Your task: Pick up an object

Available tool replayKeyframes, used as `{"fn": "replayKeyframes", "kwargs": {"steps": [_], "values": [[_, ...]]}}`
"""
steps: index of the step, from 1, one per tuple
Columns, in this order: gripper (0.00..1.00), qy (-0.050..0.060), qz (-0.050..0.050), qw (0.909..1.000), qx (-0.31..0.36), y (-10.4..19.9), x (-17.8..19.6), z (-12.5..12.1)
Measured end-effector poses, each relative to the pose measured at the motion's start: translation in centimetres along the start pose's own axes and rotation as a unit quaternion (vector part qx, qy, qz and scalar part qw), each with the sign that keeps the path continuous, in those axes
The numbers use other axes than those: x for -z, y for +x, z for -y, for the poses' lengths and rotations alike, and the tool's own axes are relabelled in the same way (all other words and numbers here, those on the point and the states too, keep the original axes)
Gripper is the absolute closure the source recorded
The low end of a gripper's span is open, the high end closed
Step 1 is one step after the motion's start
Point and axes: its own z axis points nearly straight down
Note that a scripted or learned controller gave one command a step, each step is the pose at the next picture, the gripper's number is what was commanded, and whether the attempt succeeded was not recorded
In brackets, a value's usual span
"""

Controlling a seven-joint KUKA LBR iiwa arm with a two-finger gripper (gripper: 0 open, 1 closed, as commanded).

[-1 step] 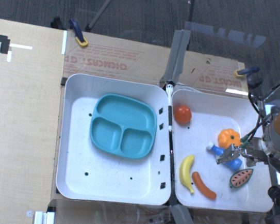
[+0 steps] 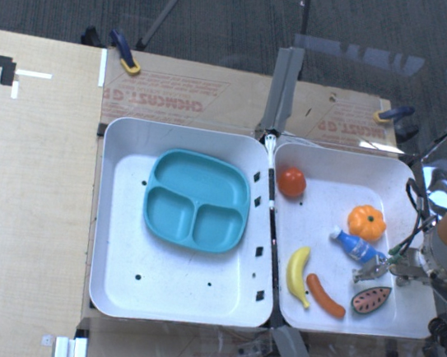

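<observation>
Teal divided plate (image 2: pixel 197 202) lies in the left bin (image 2: pixel 108 281). In the right bin (image 2: pixel 332 175) sit a red tomato (image 2: pixel 291 181), banana (image 2: pixel 298 274), sausage (image 2: pixel 326 296), blue bottle (image 2: pixel 357 248), orange pumpkin (image 2: pixel 367 222) and watermelon slice (image 2: pixel 371 299). At right, the pincer (image 2: pixel 372 273) hangs just above the slice beside the bottle, fingers slightly parted, gripping nothing
</observation>
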Motion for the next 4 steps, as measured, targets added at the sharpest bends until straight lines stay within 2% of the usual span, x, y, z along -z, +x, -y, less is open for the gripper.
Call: {"fn": "replayKeyframes", "kwargs": {"steps": [1, 2, 3, 4], "values": [[0.00, 0.000, 0.001, 1.0000, 0.001, 3.2, -0.9, -4.5], [0.00, -0.001, 0.001, 1.0000, 0.002, 4.3, -0.8, -12.5], [1.00, 0.000, 0.002, 1.0000, 0.003, 4.3, 0.1, -12.5], [1.00, -0.001, 0.001, 1.0000, 0.002, 6.7, 10.9, -17.0]]}}
